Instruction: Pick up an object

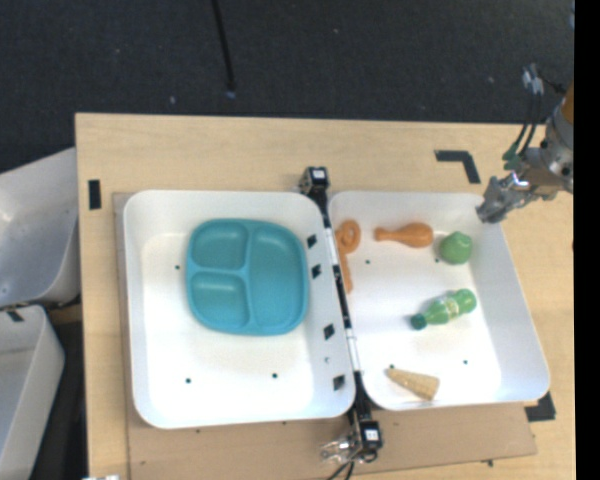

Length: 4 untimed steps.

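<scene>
Two shallow white plastic bins side by side on a light wooden bench [280, 153]; left bin [155, 368] holds a teal divided plastic plate [247, 276] with three compartments, lying flat near the bin's middle; right bin [500, 338] holds the loose items; an orange toy chicken drumstick [404, 234] near the far edge, lying sideways; a round green ball-like toy [455, 248] just beside the drumstick's fat end, on its right; an orange twisted pretzel-like piece [348, 236] near the divider, with a thin orange strip [346, 274] just below it; a green toy bottle with dark cap [445, 309] lying tilted mid-bin; a tan cone-shaped wafer piece [413, 382] near the front edge; metal two-finger gripper [492, 208] at the right bin's far right corner, above the rim, apart from every item; nothing seen between its tips; open or closed cannot be told at this size.
</scene>
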Each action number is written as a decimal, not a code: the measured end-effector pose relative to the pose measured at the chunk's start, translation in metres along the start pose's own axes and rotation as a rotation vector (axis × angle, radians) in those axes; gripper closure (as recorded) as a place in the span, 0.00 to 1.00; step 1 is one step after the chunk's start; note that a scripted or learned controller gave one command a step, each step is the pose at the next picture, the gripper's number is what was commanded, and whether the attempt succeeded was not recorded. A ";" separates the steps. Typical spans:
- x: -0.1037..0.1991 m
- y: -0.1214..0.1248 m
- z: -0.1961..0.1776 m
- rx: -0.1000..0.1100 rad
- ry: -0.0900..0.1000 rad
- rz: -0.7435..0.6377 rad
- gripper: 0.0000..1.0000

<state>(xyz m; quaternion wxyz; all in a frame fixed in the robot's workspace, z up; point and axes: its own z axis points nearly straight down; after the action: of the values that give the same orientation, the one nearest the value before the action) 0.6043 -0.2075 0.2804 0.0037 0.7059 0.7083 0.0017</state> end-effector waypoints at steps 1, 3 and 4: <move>0.051 -0.009 -0.003 0.006 0.003 -0.002 1.00; 0.160 -0.035 0.016 0.008 0.003 -0.002 1.00; 0.207 -0.061 0.031 0.010 0.003 -0.001 1.00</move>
<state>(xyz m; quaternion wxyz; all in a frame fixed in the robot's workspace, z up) 0.5424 -0.0012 0.2482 -0.0007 0.7055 0.7087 -0.0007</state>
